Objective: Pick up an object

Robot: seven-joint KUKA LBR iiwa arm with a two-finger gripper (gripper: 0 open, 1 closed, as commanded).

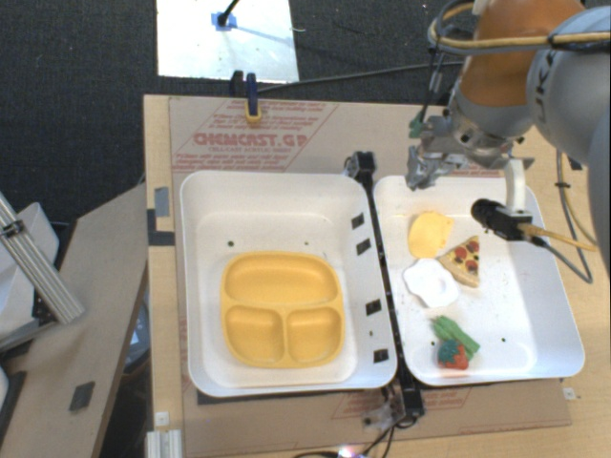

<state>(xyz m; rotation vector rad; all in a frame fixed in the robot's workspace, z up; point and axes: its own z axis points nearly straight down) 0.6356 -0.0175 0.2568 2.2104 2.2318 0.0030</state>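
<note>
A yellow toy disc point(429, 234) lies in the right bin point(549, 299), a pizza slice point(466, 261) at its four o'clock and a fried egg point(431, 282) at six. The hand point(420, 174) hangs just above at twelve o'clock; its grip cannot be told. The left bin point(277, 203) holds a yellow divided plate point(283, 308).

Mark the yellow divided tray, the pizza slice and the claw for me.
yellow divided tray point(283, 307): camera view, on the ridge between its compartments.
pizza slice point(465, 260): camera view, middle of the topping.
claw point(420, 176): camera view, at its fingertips over the right bin's far edge.
</note>
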